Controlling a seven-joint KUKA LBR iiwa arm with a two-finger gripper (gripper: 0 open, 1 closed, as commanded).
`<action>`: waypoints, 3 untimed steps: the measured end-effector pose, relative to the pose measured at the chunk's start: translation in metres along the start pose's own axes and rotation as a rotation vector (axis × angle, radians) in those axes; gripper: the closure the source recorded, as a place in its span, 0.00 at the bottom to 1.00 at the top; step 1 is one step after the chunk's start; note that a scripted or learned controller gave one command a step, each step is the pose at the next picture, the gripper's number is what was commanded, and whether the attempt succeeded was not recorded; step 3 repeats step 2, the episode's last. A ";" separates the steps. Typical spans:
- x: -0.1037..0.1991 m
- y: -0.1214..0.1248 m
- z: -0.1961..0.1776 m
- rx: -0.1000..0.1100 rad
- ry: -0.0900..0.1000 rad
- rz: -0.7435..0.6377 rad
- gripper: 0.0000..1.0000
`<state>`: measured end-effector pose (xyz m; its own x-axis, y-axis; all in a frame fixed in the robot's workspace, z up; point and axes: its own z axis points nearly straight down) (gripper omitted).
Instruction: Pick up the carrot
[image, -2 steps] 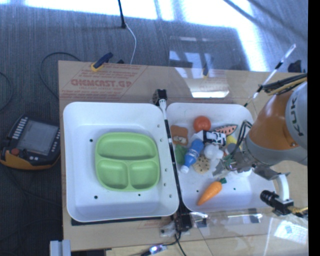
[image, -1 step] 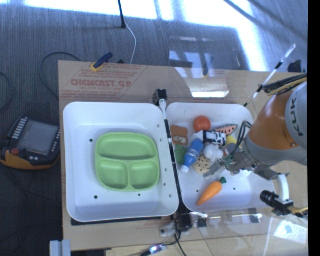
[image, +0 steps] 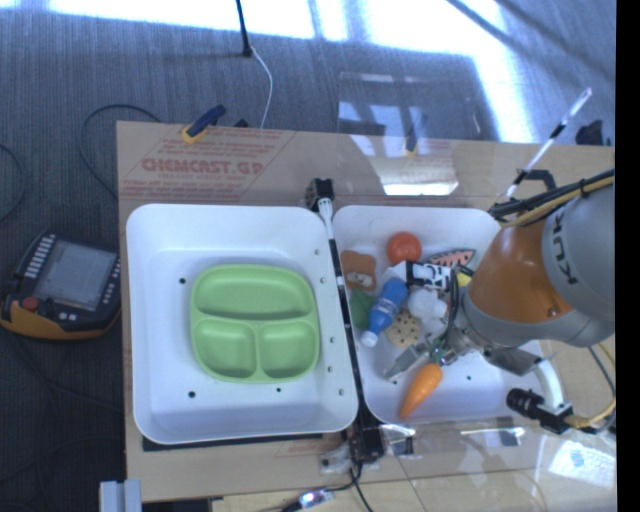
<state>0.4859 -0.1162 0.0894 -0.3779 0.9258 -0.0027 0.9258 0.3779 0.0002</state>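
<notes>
While the carrot (image: 422, 388) lies on the floor of the right bin (image: 470, 405), near its front wall, the gripper (image: 425, 357) hangs right over its top end. Fingers look spread, metal tips either side of the carrot's head, not clamped on it. No lift yet; carrot looks grounded. Left: close, raise. Blue bottle (image: 385, 306), orange ball (image: 404, 246) nearby; green tray (image: 255, 322) in left bin (image: 160, 300).

Bins (image: 160, 300) glossy white plastic; green tray (image: 255, 322) matt plastic; bench (image: 150, 165) bare board; carrot (image: 421, 388) smooth.
</notes>
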 end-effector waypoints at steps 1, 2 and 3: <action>-0.001 0.002 -0.008 -0.004 -0.004 0.001 1.00; 0.000 0.002 -0.008 -0.003 -0.003 0.002 0.00; 0.000 0.002 -0.008 -0.003 -0.003 0.002 0.00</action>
